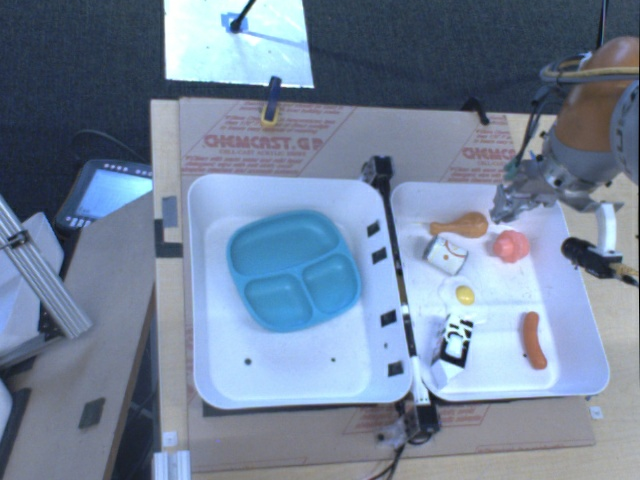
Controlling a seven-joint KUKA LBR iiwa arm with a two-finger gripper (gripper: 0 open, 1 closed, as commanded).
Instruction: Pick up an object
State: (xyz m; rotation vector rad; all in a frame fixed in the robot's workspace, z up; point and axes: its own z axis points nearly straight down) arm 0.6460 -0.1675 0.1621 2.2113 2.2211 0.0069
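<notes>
Drumstick (460, 227), the toy chicken leg in the right bin (580, 368), looks like the piece I am going for, since my claw (510, 204) hangs just above and to the right of its fat end, near the bin's far edge. Whether my claw is released or clenched I cannot tell; its tip is a dark, blurred cluster from this height, and nothing is visibly caught in it. I judge this to be the approach step, before any grasp: the next move calls for lining up over the drumstick's thick part, coming down and closing on it without nudging it toward the wall.

Just below my claw sits a pink lump (511, 246), close enough that I might clip it on the way down. Left of that lies a small white can (446, 255) tipped on its side, then a fried egg (463, 294), a black and white carton (456, 340) by the near-left corner, and a sausage (534, 340) well apart on the right.

The left bin (210, 368) holds a blue divided tray (294, 269). Both bins rest on cardboard over the table (165, 118).

My wrist hides part of the bin's far rim, and the labels on the can and carton are too small to read
</notes>
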